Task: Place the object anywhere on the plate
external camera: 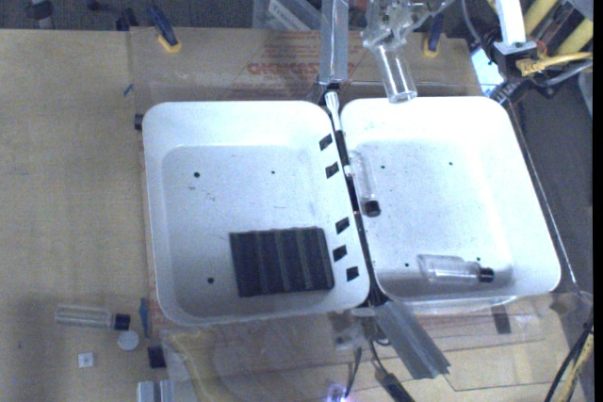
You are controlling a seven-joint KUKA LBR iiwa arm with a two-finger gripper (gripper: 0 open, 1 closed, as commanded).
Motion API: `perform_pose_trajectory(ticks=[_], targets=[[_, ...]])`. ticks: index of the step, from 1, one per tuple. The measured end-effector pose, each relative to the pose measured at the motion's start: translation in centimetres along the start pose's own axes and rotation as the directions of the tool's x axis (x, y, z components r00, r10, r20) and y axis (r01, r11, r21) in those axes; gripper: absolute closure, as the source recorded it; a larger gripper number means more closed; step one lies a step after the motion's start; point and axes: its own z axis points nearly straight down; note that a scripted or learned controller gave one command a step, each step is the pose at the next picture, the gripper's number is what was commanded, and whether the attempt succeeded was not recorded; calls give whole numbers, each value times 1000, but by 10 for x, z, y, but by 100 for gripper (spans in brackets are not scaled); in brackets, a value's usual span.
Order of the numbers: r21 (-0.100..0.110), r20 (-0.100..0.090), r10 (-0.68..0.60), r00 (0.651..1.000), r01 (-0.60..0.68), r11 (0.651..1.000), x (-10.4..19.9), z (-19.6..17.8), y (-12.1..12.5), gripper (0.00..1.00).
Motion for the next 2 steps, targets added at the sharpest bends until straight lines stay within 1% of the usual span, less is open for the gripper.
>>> perform_pose_trajectory(ticks=[1, 2], targets=[[5, 2, 443, 897, -443, 897, -65, 1, -9, 100], [1, 2, 854, 520, -854, 520, -127, 1, 16, 100]])
